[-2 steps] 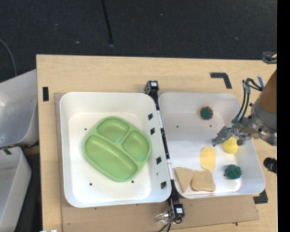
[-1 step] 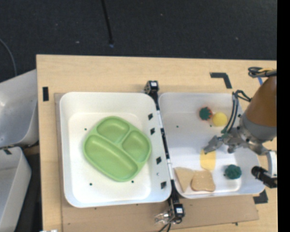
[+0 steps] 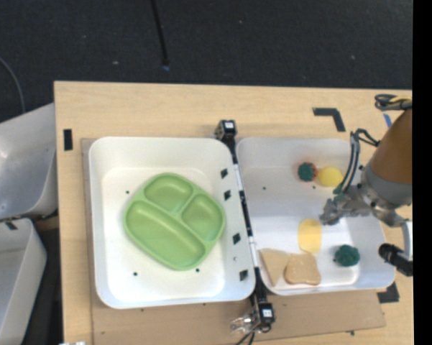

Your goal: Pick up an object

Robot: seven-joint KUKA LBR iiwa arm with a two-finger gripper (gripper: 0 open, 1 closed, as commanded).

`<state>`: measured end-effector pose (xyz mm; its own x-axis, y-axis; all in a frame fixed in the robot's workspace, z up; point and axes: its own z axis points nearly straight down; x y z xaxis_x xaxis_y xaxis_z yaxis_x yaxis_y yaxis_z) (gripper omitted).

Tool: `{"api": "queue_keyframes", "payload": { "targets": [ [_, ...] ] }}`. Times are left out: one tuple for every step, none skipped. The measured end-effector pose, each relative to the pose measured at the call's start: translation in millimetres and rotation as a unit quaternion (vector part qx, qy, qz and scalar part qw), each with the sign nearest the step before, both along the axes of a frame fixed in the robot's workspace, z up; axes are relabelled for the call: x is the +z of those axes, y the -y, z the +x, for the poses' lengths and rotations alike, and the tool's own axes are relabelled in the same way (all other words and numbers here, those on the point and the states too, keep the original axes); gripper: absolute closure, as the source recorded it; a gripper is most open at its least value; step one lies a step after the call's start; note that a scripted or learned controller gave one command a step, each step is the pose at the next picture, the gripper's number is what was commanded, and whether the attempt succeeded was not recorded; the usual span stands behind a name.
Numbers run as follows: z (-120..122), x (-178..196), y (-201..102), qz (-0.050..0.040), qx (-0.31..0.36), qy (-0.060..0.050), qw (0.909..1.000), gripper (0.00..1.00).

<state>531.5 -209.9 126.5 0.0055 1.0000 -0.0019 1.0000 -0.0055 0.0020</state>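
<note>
In the right bin (image 3: 273, 192) lie a small red and green piece (image 3: 306, 170), a yellow round fruit (image 3: 331, 176), a pale yellow block (image 3: 310, 235), a dark green broccoli-like piece (image 3: 346, 254) and two bread slices (image 3: 292, 269) at the front wall. My gripper (image 3: 336, 211) hangs low over the bin's middle right, just above and to the right of the yellow block and below the yellow fruit. Nothing shows in its grasp.
The left bin (image 3: 108, 264) holds a green divided plate (image 3: 175, 220). A hinged divider (image 3: 239, 207) separates the bins. The arm's orange and grey wrist (image 3: 392, 160) covers the right bin's far right side. Bare bin floor lies left of the yellow block.
</note>
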Motion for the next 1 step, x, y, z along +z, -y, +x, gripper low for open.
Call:
{"api": "queue_keyframes", "payload": {
  "targets": [
    [10.3, 52.4, -3.7, -0.0004, 0.004, 0.002, 1.0000, 1.00]
  ]
}}
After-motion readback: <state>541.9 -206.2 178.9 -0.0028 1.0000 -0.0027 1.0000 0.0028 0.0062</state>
